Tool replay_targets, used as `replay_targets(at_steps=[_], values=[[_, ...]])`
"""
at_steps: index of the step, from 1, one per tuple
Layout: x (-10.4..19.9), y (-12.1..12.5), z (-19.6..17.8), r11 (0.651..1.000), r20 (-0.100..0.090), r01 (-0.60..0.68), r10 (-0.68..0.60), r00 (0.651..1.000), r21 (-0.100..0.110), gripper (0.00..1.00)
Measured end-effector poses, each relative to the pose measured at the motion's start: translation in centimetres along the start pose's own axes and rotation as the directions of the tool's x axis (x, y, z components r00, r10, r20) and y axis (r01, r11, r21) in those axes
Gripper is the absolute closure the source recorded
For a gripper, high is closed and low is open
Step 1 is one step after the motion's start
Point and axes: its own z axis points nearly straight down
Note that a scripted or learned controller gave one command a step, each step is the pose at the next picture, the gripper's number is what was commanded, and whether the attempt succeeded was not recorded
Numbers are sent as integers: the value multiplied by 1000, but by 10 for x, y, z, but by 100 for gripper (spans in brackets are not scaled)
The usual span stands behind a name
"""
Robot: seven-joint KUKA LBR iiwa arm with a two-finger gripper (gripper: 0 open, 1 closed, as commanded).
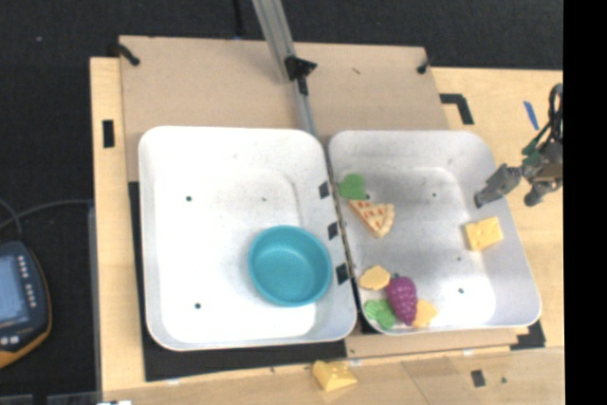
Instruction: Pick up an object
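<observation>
White bins (171,204) number two; one blue bowl (285,265), one grape bunch (403,297).

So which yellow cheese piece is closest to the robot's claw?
The yellow cheese block by the right bin's right wall, just below the gripper. The other yellow wedge lies outside the bins, on the bench's front edge.

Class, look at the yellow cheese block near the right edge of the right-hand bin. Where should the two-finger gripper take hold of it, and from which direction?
Probably from straight above, closing across two opposite flat sides of the cheese block. It lies flat and alone on the right bin floor, so the fingers have room on each side. The gripper sits just up and right of it.
</observation>
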Motion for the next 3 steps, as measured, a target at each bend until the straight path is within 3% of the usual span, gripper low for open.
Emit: replay_targets(at_steps=[1,3], values=[[0,0,0,1000,0,0,0,1000,0,0],[3,-2,104,1000,-1,-4,4,1000,7,0]])
